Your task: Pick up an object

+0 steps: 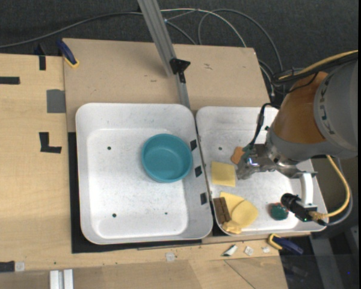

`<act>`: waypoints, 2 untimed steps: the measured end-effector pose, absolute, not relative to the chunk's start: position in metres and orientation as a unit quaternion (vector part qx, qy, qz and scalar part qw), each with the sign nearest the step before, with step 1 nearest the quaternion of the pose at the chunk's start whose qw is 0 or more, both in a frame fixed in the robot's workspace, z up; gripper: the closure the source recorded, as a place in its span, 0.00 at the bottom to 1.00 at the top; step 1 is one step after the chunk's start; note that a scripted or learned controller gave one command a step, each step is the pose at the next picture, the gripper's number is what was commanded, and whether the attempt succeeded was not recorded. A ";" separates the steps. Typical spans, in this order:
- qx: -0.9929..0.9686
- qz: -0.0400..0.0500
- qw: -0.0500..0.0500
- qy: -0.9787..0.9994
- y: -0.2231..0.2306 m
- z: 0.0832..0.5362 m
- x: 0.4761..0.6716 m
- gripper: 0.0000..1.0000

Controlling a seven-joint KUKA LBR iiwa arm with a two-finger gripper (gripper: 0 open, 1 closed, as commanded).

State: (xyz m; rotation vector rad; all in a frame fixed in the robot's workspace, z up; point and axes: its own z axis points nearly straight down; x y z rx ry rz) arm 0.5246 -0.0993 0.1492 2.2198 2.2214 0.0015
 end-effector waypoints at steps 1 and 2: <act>0.706 0.001 0.001 0.708 -0.089 0.204 0.526 1.00; 0.706 0.001 0.002 0.708 -0.088 0.256 0.527 1.00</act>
